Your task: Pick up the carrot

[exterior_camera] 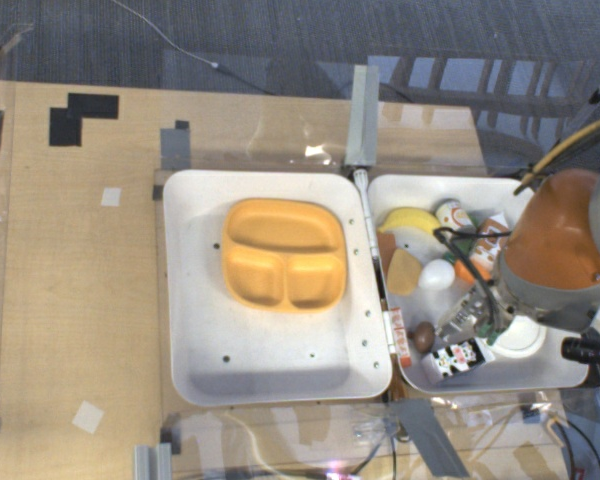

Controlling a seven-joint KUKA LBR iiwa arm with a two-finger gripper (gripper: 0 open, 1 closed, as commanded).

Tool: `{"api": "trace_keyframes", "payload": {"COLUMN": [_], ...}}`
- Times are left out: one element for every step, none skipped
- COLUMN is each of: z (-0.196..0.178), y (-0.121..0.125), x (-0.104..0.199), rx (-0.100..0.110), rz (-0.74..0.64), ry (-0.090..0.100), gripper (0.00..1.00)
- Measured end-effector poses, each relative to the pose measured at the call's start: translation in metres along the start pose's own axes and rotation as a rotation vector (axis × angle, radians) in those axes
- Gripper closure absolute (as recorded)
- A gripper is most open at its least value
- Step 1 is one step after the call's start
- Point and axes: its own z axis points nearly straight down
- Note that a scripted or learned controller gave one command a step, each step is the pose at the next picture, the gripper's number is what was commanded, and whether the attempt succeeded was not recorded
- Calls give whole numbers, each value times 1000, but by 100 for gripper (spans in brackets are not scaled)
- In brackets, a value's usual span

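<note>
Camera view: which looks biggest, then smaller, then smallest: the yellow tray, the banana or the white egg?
1. Yellow tray, by far the biggest.
2. Banana.
3. White egg, smallest, though not much smaller than the banana part that shows.

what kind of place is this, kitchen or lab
Most likely a robotics lab. A grey and orange robot arm reaches over a wooden bench with two white bins, loose cables, and toy food such as a banana.
</note>
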Motion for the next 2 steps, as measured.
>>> {"api": "trace_keyframes", "payload": {"z": [-134,-8], "y": [-13,37], "x": [-19,-21], "rx": [-6,5], "rz": [339,310], "ry": [-9,6], "gripper": [100,100]}}
